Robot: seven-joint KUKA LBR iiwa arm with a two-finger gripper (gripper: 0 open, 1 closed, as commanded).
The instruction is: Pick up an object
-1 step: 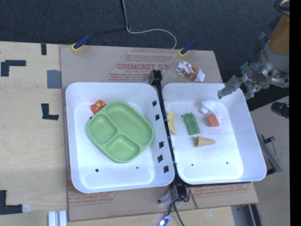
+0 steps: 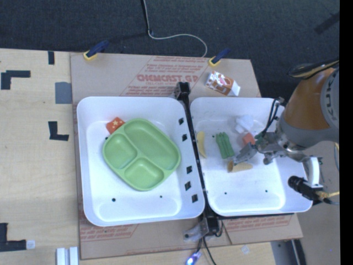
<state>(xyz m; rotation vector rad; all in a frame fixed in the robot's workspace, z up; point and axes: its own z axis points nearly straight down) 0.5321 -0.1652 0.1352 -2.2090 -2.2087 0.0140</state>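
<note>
Tan wedge-shaped object [image 2: 240,167], flat and matte like a slice of bread or cheese, lies on the floor of the right white bin [image 2: 248,200], directly under the tip of the gripper [image 2: 244,157]. The gripper's dark metal fingers point toward the view's left and down onto it; whether they are apart or together cannot be told, and nothing is visibly held between them. Just beyond the gripper's tip sits a ridged green block [image 2: 223,145], long and rectangular. Beside the wrist are a small red piece [image 2: 249,139] and a crumpled white object [image 2: 243,123]. Farther out, against the bin's wall, rests a pale yellow curved piece [image 2: 201,143].

The grey arm [image 2: 309,128], with its orange band, enters from the view's right and bends low over the bin, wrist roughly level.

Farther still, the left white bin [image 2: 99,203] holds a smooth green divided plate [image 2: 141,154] with three compartments, and a small orange block [image 2: 115,125] touching its far edge. A small red-and-white packet [image 2: 222,84] lies on cardboard [image 2: 160,76] outside the bins.
</note>
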